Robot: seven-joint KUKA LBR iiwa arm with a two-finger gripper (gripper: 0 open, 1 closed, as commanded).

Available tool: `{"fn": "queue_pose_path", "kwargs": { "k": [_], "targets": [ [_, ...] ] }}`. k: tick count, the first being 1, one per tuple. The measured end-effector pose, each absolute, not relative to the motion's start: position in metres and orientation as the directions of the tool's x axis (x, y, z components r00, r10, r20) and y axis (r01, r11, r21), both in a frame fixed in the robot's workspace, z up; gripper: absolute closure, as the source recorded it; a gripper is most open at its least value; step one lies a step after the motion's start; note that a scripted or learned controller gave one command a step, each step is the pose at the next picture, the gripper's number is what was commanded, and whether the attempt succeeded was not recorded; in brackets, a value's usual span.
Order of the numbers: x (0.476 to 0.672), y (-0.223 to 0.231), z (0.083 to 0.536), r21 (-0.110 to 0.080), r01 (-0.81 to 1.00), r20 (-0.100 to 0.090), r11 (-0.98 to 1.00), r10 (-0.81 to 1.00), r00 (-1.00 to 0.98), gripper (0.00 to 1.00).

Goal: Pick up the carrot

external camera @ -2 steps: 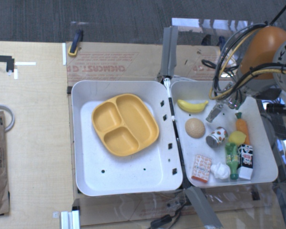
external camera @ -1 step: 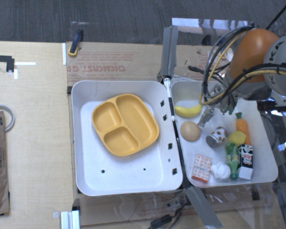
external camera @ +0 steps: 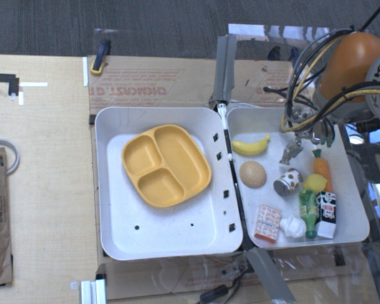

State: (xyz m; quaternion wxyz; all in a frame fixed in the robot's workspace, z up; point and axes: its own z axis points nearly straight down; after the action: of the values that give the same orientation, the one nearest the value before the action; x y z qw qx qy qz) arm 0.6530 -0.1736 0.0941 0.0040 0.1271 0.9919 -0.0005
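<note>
The carrot [external camera: 322, 171] is a small orange toy with a green top, lying along the right side of the right bin [external camera: 358, 198], just above a yellow lemon [external camera: 315, 183]. My gripper [external camera: 293, 151] hangs over the same bin, a little left of the carrot's green end and apart from it. It sits directly above a small spotted can [external camera: 287, 182]. The arm's orange band [external camera: 353, 56] and cables rise behind it at the upper right.
The right bin also holds a banana [external camera: 250, 145], a brown egg-shaped item [external camera: 253, 174], a green bottle [external camera: 308, 213], a milk carton [external camera: 327, 214], a white lump [external camera: 294, 227] and a small box [external camera: 268, 223]. A yellow divided plate [external camera: 166, 164] lies in the left bin [external camera: 114, 220].
</note>
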Motion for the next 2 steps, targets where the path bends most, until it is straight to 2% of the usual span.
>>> {"fn": "queue_pose_path", "kwargs": {
  "k": [1, 2],
  "targets": [
    [0.654, -0.199, 0.094, -0.001, 0.155, -0.008, 0.988, 0.155, -0.988, 0.0],
    [0.643, -0.196, 0.094, -0.001, 0.066, -0.006, 0.998, 0.066, -0.998, 0.0]
  ]
}}
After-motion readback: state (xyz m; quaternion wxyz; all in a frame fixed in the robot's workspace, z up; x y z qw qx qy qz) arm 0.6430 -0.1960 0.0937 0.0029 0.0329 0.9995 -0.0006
